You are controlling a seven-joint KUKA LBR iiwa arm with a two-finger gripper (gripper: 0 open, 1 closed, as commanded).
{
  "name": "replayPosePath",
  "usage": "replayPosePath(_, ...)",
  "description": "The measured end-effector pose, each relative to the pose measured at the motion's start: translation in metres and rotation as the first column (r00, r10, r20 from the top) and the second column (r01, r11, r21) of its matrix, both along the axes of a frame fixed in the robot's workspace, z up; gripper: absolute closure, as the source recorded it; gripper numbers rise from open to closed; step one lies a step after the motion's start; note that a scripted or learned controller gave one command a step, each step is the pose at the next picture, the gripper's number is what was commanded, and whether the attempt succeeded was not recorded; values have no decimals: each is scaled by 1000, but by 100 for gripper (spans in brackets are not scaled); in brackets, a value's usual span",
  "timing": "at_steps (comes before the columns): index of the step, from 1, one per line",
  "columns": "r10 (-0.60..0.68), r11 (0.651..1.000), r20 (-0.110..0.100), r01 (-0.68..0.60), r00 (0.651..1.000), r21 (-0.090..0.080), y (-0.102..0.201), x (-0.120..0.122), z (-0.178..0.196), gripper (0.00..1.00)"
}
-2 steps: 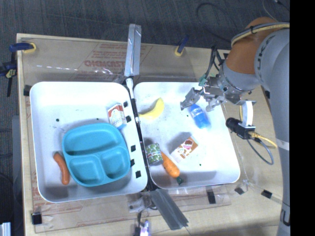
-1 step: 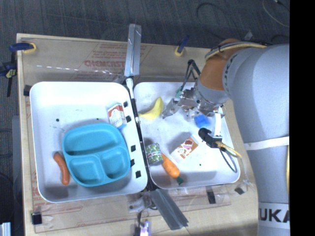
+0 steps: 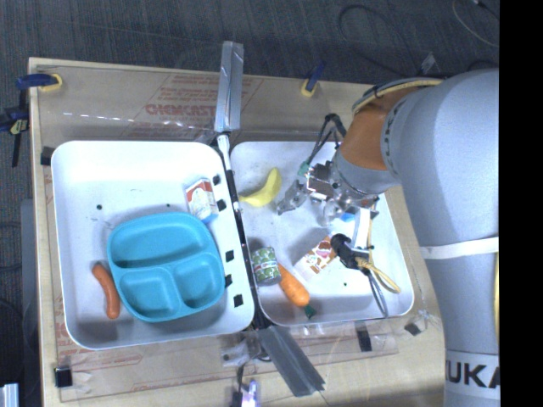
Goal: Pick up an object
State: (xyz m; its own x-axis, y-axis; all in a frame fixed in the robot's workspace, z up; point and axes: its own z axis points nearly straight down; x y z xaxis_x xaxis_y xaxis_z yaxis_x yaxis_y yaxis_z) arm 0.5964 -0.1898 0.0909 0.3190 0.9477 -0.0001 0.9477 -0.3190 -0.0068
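Hovering in the right bin (image 3: 386, 299), the pincer (image 3: 310, 195), grip state unclear, has the banana (image 3: 264, 189) just at its nine o'clock.

even, fairly bright overhead light. the 2 white bins (image 3: 76, 176) look almost washed out, and soft shadows gather along their inner walls. thin streaks of glare cross the clear sheet (image 3: 127, 108) behind them. the picture is slightly soft and grainy, the dark floor (image 3: 127, 15) dim.
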Motion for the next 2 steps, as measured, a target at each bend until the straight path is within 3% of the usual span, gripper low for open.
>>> replayPosePath(1, 167, 986, 5, -167, 986, -1, 43, 55, 1, 0)
replayPosePath(2, 214, 977, 7, -214, 977, -3, 50, 61, 2, 0)
